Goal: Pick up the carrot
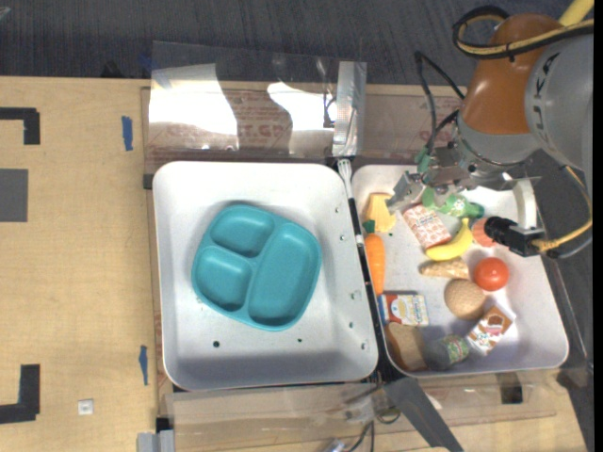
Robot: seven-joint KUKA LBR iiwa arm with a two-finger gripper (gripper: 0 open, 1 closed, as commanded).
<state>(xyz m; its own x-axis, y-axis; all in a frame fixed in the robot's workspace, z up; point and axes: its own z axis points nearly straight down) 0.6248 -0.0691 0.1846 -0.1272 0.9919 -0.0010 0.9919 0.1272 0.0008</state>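
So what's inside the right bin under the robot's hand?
Under the hand in the right bin some green item peeks out, mostly covered. The carrot lies lower left, uncovered.

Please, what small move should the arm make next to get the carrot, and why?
Probably move the gripper toward the near left of the right bin, until it is above the carrot. The carrot lies along that bin's left wall, apart from the gripper, which hangs over the bin's far part, near the green item.
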